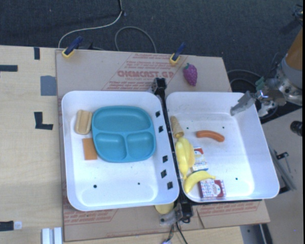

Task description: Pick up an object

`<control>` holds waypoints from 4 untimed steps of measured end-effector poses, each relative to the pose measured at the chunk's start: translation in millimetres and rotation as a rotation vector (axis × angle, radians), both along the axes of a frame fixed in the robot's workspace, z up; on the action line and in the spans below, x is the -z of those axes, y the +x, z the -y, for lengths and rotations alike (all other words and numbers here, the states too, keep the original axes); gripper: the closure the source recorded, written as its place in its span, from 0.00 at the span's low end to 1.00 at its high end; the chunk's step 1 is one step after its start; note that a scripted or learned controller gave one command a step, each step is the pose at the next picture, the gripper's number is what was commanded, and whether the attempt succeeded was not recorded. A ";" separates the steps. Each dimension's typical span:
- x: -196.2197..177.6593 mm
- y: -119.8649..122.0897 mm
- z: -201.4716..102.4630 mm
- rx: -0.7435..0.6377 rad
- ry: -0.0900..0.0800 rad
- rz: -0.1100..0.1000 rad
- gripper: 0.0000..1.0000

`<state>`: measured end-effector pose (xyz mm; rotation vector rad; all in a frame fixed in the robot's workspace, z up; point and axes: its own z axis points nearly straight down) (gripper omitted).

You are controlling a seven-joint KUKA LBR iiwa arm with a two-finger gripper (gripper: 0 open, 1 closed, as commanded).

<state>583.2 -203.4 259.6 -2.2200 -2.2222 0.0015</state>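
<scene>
Fingers (pixel 242 105) above right bin's (pixel 213 94) far rim; sausage (pixel 210 135) lies left-right

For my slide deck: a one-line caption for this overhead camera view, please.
Gripper poised over the right bin's far corner; sausage and bananas lie below.

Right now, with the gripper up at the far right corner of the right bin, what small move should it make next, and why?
Probably ease the gripper left and down over the orange sausage-shaped toy. It lies alone on bare floor in the shallow white right bin, nearest the gripper, while the yellow bananas and the red-and-white box crowd together.
</scene>
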 end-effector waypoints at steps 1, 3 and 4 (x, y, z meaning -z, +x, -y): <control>128.3 44.4 -31.8 -0.004 0.002 -0.005 0.00; 173.2 61.0 -89.9 -0.005 -0.008 0.000 0.00; 168.9 59.1 -92.0 0.002 -0.006 0.002 0.00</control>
